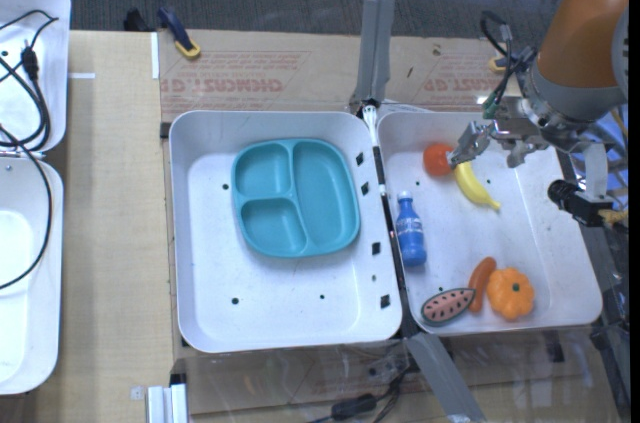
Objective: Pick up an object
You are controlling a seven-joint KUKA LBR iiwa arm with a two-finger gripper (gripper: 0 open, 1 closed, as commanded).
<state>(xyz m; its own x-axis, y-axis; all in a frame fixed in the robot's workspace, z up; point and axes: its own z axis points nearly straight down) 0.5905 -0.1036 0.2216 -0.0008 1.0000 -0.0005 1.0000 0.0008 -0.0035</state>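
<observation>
Since claw [487,143] hovers over right bin [570,306], jaws apart and empty, banana [476,187] just beneath is likely target. Looks like light, stiff, smooth plastic toy; curved, may slip. Best grip: across mid-body, clear of tomato [437,159].

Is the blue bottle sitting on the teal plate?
No, the blue bottle lies in the right bin, near the divider, while the teal plate is in the left bin.
</observation>
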